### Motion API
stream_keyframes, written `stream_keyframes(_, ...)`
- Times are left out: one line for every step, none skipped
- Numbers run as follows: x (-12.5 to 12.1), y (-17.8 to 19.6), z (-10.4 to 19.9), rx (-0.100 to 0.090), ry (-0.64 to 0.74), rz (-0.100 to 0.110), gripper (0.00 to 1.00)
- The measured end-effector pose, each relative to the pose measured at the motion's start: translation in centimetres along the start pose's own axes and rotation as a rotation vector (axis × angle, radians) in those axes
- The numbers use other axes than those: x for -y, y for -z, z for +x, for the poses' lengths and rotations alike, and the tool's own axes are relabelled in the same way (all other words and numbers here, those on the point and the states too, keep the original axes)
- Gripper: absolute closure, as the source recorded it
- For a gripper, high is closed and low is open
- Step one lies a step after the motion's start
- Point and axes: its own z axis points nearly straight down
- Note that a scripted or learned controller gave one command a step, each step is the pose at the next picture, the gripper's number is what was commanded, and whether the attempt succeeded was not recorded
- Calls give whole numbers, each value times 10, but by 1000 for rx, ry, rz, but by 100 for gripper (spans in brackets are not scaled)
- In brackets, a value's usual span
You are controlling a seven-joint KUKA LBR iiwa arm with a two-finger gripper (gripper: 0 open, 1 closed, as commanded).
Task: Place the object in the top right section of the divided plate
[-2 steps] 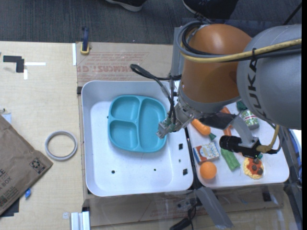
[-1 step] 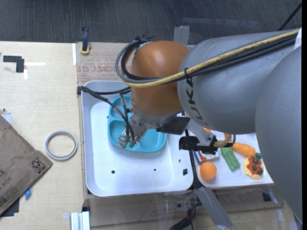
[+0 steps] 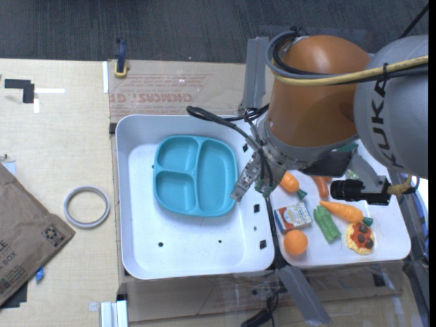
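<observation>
A light blue divided plate (image 3: 194, 176) lies in the left white bin (image 3: 136, 203), toward its upper middle; its three sections look bare. My gripper (image 3: 245, 180) hangs low at the plate's right rim, over the wall between the two bins. The arm's big orange band (image 3: 317, 94) and grey body cover the upper part of the right bin. I see no object between the gripper and the plate.
The right bin (image 3: 388, 251) holds toy food: a small carrot (image 3: 290, 182), a larger carrot (image 3: 340, 211), a green vegetable (image 3: 326, 224), an orange ball (image 3: 295, 242), a pizza slice (image 3: 360, 237) and a small packet (image 3: 293, 216). A tape ring (image 3: 86, 206) lies left of the bins.
</observation>
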Motion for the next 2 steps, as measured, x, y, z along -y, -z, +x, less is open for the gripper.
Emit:
stream_keyframes(-63, -45, 56, -2, -53, 2, 100)
stream_keyframes(-30, -16, -2, 0, 187, -1, 100)
